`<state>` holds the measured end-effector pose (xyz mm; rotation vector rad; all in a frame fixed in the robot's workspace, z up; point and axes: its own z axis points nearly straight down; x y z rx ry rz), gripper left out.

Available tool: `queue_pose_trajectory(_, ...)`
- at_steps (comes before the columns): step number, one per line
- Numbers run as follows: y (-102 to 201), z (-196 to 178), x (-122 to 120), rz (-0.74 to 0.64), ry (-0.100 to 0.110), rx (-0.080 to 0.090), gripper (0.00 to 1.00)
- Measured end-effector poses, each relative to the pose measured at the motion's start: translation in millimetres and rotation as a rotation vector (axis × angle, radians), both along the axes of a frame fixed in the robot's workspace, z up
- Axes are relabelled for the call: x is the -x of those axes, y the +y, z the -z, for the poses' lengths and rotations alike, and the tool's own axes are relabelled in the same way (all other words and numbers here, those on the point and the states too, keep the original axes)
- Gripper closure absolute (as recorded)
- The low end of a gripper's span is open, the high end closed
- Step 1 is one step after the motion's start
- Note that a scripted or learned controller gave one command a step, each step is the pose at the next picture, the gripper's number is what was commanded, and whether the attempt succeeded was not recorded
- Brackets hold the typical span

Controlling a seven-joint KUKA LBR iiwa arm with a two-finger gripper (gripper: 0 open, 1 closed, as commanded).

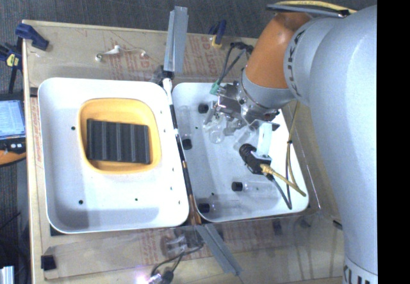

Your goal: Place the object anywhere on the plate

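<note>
Nearest me, the front strip of the table (96, 250) is pale wood w/ faint reddish print across it, too washed out to read. A grey metal bracket (214, 252) lies at a slant on that strip, just below the gap between the bins.

Left bin (64, 202): white, shallow, w/ a few small dark holes in the floor. The plate (115, 108) sits in it, yellow, squarish w/ rounded corners. The object (118, 142) lies flat on the plate, roughly centred. It's a dark grey, nearly black rectangular block, its top cut into parallel ridges running front to back. No label on it that I can make out.

Right bin (256, 215): touching the left one along the shared rim. My end effector (218, 124) hangs over the far half of this bin, well apart from the plate and the object. It's pale and see-through against the white floor, so I can't tell if it's apart or together, and I see nothing held in it. A thin yellow cable (289, 185) trails toward the bin's right rim.

My arm (333, 97) is grey w/ an orange band (275, 52). Dark letters run beside the band, cut off, approx "KU".

Far side: an upright grey bar (174, 39) and two blue clamps (31, 36) (218, 31) on the table edge. At far left, a small lit screen (10, 119), text too tiny to read.
</note>
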<state>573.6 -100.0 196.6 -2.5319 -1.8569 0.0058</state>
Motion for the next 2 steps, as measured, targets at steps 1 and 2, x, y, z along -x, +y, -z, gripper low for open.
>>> queue_pose_trajectory(1,80.7,4.9,-13.8,-0.232,0.0,-0.003,1.0)
queue_pose_trajectory(2,80.5,4.9,-13.8,-0.231,0.0,-0.002,0.0)
